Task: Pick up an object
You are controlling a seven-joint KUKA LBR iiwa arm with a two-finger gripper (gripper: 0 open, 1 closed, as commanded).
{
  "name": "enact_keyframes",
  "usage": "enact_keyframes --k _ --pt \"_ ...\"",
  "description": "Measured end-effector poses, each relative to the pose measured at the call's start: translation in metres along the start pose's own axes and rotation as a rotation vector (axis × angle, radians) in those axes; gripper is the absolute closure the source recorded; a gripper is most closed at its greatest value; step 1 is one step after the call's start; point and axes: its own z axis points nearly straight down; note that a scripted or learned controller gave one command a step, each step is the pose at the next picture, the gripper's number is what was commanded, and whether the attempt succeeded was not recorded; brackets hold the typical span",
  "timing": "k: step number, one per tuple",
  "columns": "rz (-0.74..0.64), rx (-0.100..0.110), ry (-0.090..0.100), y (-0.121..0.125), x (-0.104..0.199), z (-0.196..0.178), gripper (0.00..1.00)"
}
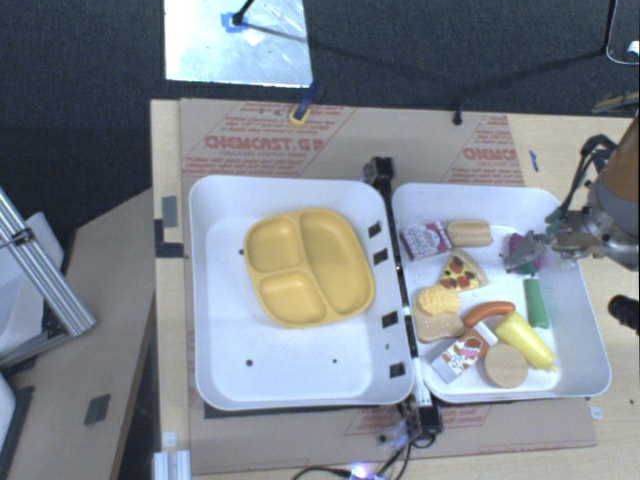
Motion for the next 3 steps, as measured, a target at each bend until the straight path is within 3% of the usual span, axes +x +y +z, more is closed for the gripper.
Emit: enact_keyframes --k 2,3 --pt "0.002 0.002 0.001 0.003 0.001 0.104 0.00" --pt "0.002 0.001 0.000 0.003 0.001 0.120 0.00"
